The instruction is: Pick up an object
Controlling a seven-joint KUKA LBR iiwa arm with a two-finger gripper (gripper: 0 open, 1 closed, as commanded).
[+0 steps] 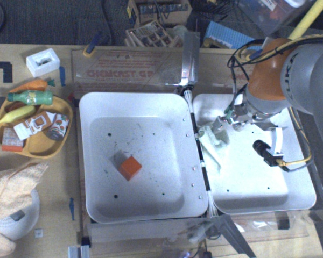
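Note:
An orange cube [131, 167] with a grey face lies in the left bin [97, 112], a little left of its middle. A pale greenish object [214, 137] rests in the right bin [296, 192] near its left wall. My gripper [225, 123] hangs low over the right bin's upper left area, just above and right of the pale object. From this angle I cannot make out whether it touches that object. The grey arm with its orange band [269, 79] reaches in from the right.
A yellow bowl [40, 147] of toy food sits left of the bins, with a cloth [11, 192] below it. A small white box [43, 62] lies at the upper left. A black cable fitting [264, 150] hangs from the arm over the right bin.

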